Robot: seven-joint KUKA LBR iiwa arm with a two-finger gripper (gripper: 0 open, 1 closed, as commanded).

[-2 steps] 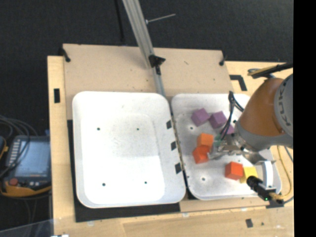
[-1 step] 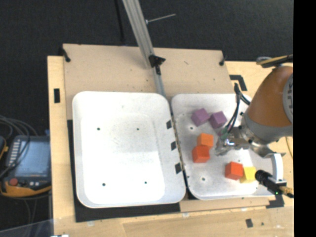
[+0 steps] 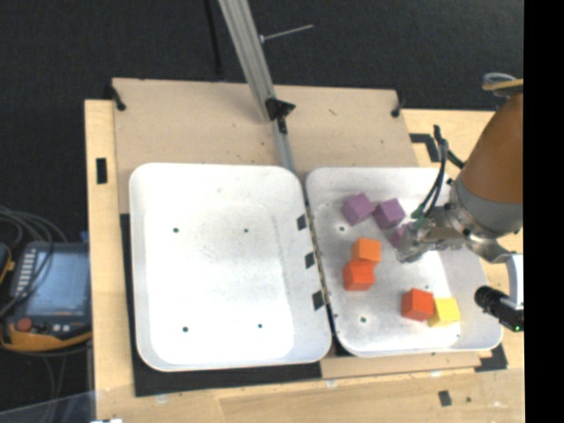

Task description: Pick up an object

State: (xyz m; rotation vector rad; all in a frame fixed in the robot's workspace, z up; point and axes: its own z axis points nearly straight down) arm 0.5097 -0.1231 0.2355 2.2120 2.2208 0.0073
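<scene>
Reaching in from three o'clock, the grey arm (image 3: 493,170) with its orange band hangs over the right bin (image 3: 352,333), and its gripper (image 3: 411,247) sits low among the blocks near that bin's middle. Whether the fingers are spread or closed cannot be told at this slant, nor whether anything lies between them; the metal of the wrist covers that spot.

Two purple blocks lie toward twelve o'clock in the right bin: one purple block (image 3: 357,207) at the left, and a second purple block (image 3: 389,212) just beside it at its three o'clock. A small patch of purple shows at the gripper's tip, touching or just beside it; it could be a third piece or part of the second block, and the view does not settle which.

At about eight o'clock from the gripper sits an orange block (image 3: 367,251), with a red-orange block (image 3: 358,275) touching it at its six o'clock. Toward five o'clock in the bin, a red block (image 3: 418,304) and a yellow block (image 3: 447,311) sit side by side, touching, the yellow one nearer the bin's right wall.

The left bin (image 3: 141,236), at nine o'clock from its neighbour, rests on the same tan surface (image 3: 176,122). A metal pole (image 3: 247,42) slants up toward twelve o'clock from between the bins. A handheld control pendant (image 3: 44,289) lies off the surface at nine o'clock.
</scene>
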